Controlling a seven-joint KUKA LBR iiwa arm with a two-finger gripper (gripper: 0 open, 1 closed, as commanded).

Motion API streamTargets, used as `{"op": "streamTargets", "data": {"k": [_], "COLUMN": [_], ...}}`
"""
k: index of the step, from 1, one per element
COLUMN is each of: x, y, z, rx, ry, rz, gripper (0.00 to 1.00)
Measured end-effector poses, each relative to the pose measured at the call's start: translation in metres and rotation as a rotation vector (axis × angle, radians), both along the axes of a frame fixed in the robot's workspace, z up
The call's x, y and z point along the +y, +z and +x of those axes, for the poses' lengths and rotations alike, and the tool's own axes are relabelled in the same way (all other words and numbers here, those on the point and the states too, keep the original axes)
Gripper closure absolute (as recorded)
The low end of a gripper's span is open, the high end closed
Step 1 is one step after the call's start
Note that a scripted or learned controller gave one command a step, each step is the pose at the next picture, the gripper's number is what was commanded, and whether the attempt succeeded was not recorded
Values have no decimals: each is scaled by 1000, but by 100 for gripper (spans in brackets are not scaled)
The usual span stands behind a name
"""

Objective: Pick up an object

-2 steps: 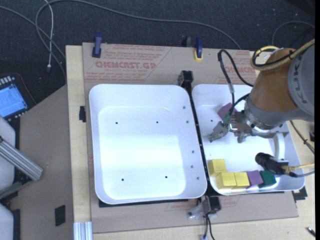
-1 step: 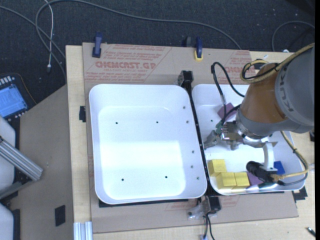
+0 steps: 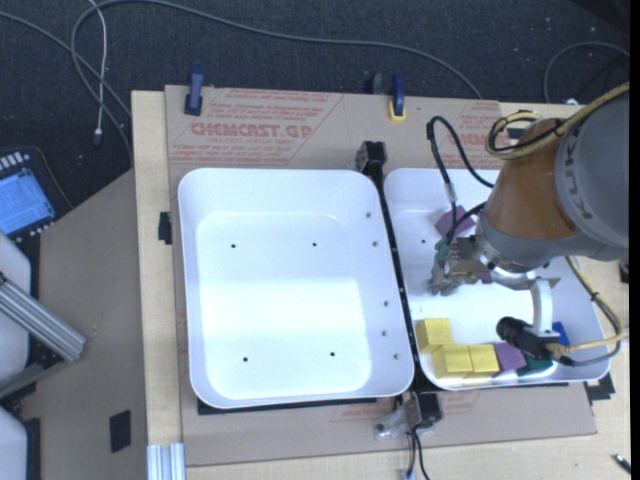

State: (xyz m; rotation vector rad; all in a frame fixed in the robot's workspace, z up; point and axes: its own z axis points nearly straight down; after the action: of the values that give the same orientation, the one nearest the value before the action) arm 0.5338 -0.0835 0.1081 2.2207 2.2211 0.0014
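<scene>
My gripper (image 3: pixel 443 274) hangs low over the left middle of the right bin (image 3: pixel 420 200), below the grey arm with its orange band. A small purple piece (image 3: pixel 451 218) shows just behind it, partly hidden by the wrist. In front of the gripper, by the bin's near wall, lie a yellow block (image 3: pixel 433 332), two more yellow blocks (image 3: pixel 470 359) side by side, and a purple block (image 3: pixel 510 357). A green piece (image 3: pixel 537 370) and a blue piece (image 3: pixel 558 335) sit at the near right corner. I see nothing held by the gripper.
The left bin (image 3: pixel 290 288) stands beside the right one, their walls touching along the middle. Both rest on a cardboard sheet (image 3: pixel 260 123) held by blue clamps at the back. Cables run behind the right bin.
</scene>
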Motion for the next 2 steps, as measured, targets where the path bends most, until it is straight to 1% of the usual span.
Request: {"op": "streamTargets", "data": {"k": [1, 2], "x": [-10, -5], "y": [55, 105], "z": [4, -4], "rx": [-4, -4], "ry": [-1, 0], "rz": [-1, 0], "gripper": [100, 100]}}
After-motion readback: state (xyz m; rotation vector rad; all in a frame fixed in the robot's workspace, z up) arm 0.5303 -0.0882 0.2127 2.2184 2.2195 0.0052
